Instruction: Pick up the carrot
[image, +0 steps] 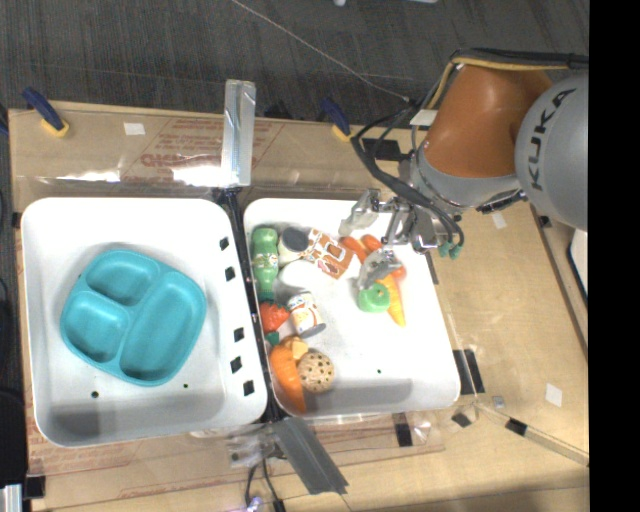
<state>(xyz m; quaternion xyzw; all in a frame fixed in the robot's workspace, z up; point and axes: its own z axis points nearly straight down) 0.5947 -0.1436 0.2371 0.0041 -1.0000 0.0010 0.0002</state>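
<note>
The carrot (397, 298), orange with a green leafy top at its left end, lies near the right wall of the right bin (420, 375). My gripper (370, 241) hangs over the bin's upper right part, just above the carrot. Its two fingers stand apart, one finger (360, 213) at the far side and the other (379, 267) touching or just over the carrot's green top. A small orange piece (359, 245) lies under the gap between them. Nothing is lifted.
A green vegetable (264, 250), a printed packet (331, 254), a small can (305, 313), a red item (275, 318), an orange item (285, 368) and a cookie (317, 371) crowd the right bin's left side. The left bin (50, 225) holds a teal divided plate (133, 315).
</note>
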